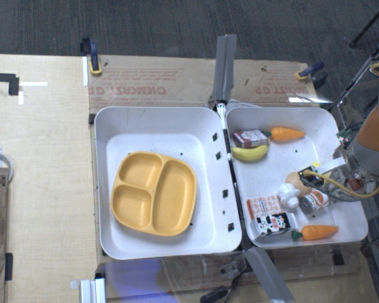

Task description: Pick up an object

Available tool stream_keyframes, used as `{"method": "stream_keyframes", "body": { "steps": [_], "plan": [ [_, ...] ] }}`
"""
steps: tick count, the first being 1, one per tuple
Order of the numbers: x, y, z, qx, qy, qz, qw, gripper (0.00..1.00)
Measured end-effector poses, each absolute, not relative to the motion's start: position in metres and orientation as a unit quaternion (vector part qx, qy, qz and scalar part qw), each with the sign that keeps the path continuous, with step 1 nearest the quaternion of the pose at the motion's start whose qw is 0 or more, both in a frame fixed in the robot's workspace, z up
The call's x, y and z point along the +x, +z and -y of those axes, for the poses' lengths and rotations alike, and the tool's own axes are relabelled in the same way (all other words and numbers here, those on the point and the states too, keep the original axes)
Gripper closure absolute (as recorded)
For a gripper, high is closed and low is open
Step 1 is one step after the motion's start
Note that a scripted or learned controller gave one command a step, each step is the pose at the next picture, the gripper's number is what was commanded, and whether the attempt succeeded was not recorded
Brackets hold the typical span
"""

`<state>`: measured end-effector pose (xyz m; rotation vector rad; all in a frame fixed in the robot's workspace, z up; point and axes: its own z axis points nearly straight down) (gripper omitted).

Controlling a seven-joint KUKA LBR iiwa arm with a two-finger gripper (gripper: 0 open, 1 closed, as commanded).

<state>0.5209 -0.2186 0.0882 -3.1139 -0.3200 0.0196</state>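
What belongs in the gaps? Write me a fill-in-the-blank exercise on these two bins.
1. The yellow plate lies in the ____ bin.
2. The right bin holds ____ carrots: one at the back, one at the front.
3. The banana lies in front of a small ____.
4. The plate has ____ compartments.

Missing words: left; two; carton; three

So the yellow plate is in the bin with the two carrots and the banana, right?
Not quite. The yellow plate lies alone in the left bin. The two carrots and the banana are in the right bin, as the camera view shows.
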Motion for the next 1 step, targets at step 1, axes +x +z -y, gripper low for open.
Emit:
{"method": "stream_keyframes", "body": {
  "steps": [1],
  "plan": [
    [0.4764, 0.0905, 0.1735, -0.975, 0.0020, 0.223, 0.002, 1.00]
  ]
}}
